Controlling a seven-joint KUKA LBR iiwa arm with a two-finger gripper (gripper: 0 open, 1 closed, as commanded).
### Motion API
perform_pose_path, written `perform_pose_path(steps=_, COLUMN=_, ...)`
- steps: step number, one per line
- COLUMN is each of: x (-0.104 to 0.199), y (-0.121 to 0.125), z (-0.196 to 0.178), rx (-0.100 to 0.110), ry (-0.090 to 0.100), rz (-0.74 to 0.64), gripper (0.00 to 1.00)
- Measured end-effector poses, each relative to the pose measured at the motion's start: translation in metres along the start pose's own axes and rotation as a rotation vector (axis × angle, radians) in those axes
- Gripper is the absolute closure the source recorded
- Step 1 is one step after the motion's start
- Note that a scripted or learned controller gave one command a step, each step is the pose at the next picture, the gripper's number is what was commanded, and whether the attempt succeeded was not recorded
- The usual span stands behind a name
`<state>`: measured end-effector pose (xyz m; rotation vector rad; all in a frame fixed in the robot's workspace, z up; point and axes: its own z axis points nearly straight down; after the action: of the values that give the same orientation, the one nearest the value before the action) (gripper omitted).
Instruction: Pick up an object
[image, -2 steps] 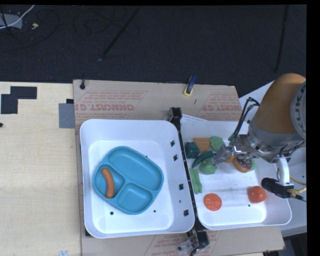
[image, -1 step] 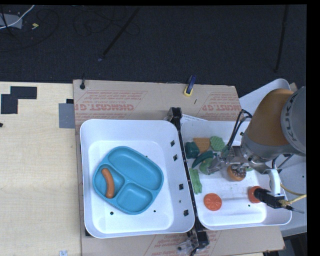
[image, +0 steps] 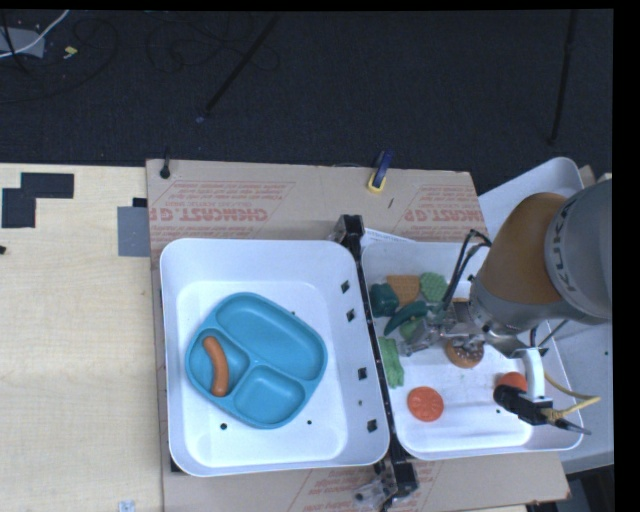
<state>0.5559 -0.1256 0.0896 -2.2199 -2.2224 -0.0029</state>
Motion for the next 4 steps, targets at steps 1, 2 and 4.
perform_pose_path(steps=1, x=-0.007, y=0.002, z=-0.014, rx=-0.012, ry=-0.012, rz=0.009, gripper=1.0)
perform_pose_path(steps=2, x=-0.004, y=-0.003, z=-0.059, rx=0.0, ry=-0.001, rz=0.006, gripper=1.0)
perform_pose_path(steps=4, x=-0.001, y=-0.003, z=-0.139, rx=0.001, ry=-0.001, rz=0.001, gripper=1.0)
